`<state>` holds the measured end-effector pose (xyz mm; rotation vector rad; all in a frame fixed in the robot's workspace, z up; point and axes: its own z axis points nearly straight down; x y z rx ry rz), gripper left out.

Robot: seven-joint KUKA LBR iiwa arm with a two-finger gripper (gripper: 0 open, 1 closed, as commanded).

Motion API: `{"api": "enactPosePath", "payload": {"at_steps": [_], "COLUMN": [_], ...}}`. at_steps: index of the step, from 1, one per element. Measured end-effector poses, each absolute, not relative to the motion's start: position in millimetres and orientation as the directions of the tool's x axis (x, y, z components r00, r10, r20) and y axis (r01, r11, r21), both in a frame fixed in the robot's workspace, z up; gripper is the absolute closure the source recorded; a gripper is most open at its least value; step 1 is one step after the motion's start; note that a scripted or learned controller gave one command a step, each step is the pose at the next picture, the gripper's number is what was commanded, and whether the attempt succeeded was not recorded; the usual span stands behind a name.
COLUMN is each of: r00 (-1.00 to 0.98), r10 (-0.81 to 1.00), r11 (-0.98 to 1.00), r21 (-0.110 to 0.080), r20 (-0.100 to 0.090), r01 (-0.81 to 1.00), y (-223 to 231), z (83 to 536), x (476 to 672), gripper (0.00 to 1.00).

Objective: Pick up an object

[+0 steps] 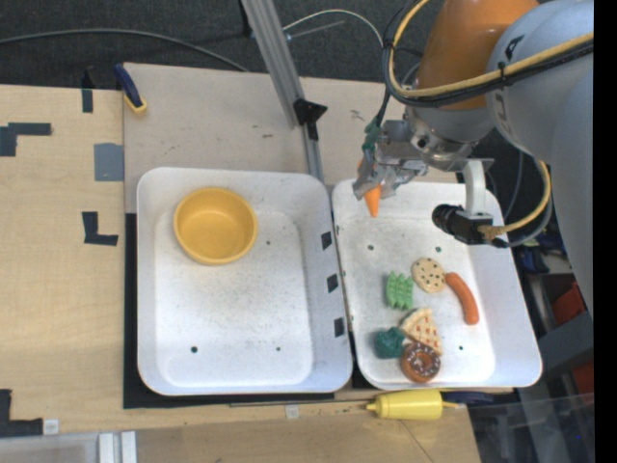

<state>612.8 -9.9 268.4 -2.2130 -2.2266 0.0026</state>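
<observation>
Orange plastic carrot-shaped piece [372, 202] sits pinched between the fingers of the grey metal pincer [375, 192], its point hanging straight down below the tips; it hovers above the far left corner of the shallow white right-hand bin [501, 355]; the other toy foods lie well apart, nearer the camera.

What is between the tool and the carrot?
Nothing visible. The tool is right at the carrot, whose orange tip pokes out beneath it at the far edge of the right bin. The other toys lie nearer the camera.
</observation>
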Motion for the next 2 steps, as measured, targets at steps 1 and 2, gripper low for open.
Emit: {"api": "enactPosePath", "payload": {"at_steps": [1,2], "r00": [-0.006,-0.006], "r10": [1.000,1.000], "r11": [0.006,0.006], "r21": [-0.001,-0.001], "r20": [0.000,0.000], "r01": [1.000,1.000], "y": [37.4,90.9], "z": [265.5,257.4], "x": [634.1,649.6], "gripper": [1.00,1.00]}}
